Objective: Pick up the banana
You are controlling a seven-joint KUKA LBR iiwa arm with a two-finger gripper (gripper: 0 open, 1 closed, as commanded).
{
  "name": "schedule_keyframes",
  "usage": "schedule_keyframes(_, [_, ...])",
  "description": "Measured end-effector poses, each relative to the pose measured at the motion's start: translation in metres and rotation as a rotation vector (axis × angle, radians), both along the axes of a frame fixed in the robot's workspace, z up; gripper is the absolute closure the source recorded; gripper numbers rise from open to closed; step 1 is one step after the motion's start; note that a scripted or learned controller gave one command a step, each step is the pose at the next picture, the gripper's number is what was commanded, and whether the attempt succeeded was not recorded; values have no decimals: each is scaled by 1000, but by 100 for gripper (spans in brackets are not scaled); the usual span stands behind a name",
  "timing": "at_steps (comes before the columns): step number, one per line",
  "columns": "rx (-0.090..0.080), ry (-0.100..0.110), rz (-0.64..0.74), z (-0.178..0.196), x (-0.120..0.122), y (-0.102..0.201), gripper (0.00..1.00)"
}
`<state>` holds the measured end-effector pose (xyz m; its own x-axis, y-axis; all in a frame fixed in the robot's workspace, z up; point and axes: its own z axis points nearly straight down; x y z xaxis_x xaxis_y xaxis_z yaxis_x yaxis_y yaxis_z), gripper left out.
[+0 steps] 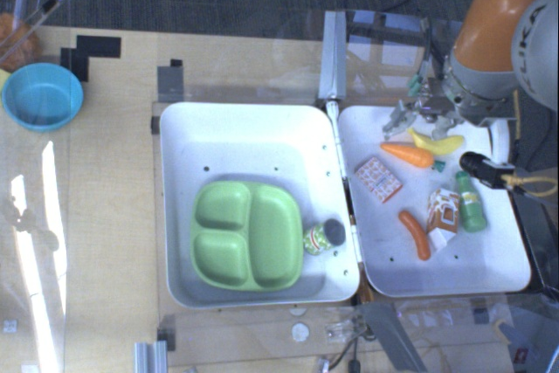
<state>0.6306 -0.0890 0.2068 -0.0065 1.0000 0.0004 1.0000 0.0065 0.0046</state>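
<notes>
Although several items carry printed labels, no writing is legible. Left bin [175, 188]: green divided plate [247, 234], small can [320, 238] touching its right edge. Right bin [515, 271]: patterned packet [378, 179], sausage [415, 234], carrot [407, 155], carton [443, 210], green bottle [470, 203]. The banana [437, 141] lies near the far edge, beside the carrot. The gripper [417, 113] hovers above it, fingers spread, holding nothing.

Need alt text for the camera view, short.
The tool hovers over the right bin, just left of the banana, which lies beside a carrot. The left bin holds a green tray.
</notes>
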Motion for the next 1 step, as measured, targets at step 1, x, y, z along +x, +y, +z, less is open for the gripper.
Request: schedule_keyframes(1, [-1, -1, -59, -30, 39, -40, 0])
